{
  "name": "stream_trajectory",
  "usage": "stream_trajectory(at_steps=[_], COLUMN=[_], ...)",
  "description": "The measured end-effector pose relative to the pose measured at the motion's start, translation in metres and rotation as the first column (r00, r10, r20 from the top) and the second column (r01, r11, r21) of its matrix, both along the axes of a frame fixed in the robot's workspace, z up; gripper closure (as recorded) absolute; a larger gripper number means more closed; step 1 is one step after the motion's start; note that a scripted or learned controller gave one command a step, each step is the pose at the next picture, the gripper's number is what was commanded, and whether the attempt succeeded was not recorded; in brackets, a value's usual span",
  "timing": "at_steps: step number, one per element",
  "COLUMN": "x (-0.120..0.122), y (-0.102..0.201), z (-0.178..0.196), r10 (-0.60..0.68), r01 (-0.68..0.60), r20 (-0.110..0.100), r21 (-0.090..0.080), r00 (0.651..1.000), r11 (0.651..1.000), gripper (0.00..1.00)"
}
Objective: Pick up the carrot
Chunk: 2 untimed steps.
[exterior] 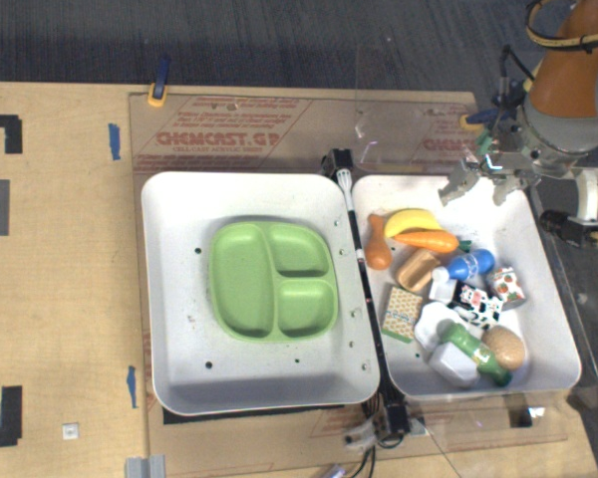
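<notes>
The end effector [481, 179] hovers spread and empty just beyond the banana [411, 222], so next it must drop onto the carrot [429, 239] beside it.

Wooden bench [60, 297] bears clear sheet [309, 118]; two white bins [169, 267] atop.

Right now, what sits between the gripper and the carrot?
In the camera view, bare white bin floor and the banana lie between the gripper and the carrot.
</notes>
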State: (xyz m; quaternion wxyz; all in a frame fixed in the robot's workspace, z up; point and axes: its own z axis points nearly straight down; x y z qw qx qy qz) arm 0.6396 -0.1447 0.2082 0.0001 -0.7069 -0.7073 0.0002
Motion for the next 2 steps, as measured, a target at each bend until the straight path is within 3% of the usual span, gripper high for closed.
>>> stream_trajectory(at_steps=[1,2], x=[-0.0282,-0.0278], y=[0.0106,0.0108], z=[-0.1005,-0.0907], r10=[0.222,0.221], r01=[-0.222,-0.221], r20=[0.009,0.009], r21=[-0.004,-0.004], r00=[0.975,0.975], r11=[0.975,0.975], gripper=[0.00,1.00])
